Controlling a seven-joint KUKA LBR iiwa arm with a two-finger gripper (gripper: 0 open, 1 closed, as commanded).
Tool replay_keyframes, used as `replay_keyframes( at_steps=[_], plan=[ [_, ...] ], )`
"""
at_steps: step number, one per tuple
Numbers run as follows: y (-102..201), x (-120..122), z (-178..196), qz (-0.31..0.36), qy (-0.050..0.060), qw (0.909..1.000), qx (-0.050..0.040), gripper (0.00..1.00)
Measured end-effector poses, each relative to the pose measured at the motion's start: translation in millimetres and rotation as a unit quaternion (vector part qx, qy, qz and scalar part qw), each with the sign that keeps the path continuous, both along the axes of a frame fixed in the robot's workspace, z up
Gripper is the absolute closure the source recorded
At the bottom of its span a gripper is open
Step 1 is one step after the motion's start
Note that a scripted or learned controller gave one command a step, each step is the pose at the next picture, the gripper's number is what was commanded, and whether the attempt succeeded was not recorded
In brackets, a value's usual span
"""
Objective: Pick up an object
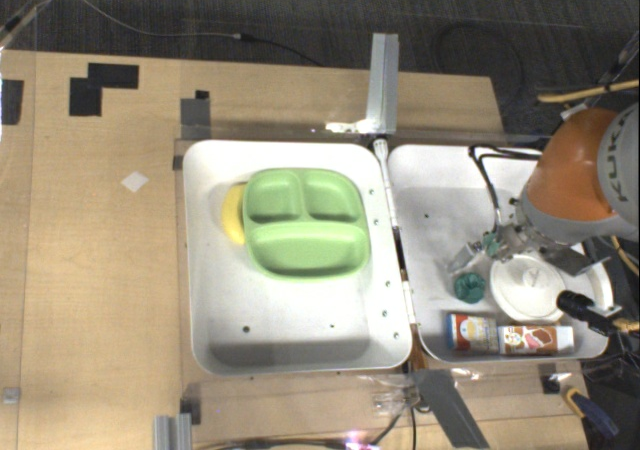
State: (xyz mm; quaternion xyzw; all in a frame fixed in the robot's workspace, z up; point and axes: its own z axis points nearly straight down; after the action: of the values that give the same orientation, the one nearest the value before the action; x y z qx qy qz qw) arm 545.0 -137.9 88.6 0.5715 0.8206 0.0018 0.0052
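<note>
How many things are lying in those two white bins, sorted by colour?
Green: 1, the divided plate
Yellow: 1, a piece tucked under the plate
Teal: 1, a small toy
White: 1, a round lid
Red and white: 1, a flat box
Total: 5

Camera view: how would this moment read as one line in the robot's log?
arm: over right white bin | pincer: low, beside small teal round object | flat food box: near front wall | green divided plastic tray: left bin

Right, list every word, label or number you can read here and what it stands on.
No text here can be read.
Flat box at the right bin's near wall: red and white printing, too small and blurred to read.
Green tray, left bin: no marking visible.
</note>
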Motion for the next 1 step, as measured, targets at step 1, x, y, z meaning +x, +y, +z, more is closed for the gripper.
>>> replay_keyframes(
  at_steps=[1],
  plan=[
    [22.1,-39.7,0.8,-0.098,-0.005,0.9951,0.0019,0.00]
  ],
)
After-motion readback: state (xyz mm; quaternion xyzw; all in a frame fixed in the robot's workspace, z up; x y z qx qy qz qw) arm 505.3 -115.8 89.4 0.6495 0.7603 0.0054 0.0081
